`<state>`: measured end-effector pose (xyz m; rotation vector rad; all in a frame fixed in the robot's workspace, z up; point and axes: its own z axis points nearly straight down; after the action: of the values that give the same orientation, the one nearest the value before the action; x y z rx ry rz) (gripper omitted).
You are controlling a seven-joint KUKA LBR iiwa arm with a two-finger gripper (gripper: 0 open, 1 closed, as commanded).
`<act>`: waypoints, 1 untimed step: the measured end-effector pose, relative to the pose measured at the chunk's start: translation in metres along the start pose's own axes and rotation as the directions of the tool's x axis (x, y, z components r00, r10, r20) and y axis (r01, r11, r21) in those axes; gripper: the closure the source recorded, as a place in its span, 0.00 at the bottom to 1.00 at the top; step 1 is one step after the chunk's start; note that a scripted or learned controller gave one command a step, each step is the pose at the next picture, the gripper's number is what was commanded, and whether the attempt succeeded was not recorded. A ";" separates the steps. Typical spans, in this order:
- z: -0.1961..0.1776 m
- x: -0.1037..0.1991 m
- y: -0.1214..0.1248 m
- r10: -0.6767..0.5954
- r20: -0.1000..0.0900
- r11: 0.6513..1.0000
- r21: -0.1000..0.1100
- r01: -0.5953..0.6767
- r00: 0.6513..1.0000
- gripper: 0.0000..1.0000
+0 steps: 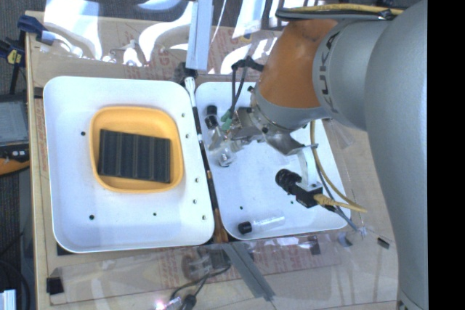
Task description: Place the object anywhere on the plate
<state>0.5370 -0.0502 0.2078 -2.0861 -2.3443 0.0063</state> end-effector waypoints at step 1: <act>0.017 0.066 0.041 -0.115 0.000 0.993 -0.001 0.115 0.993 1.00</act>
<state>0.5701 0.0206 0.1904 -1.9478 -2.4613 0.0042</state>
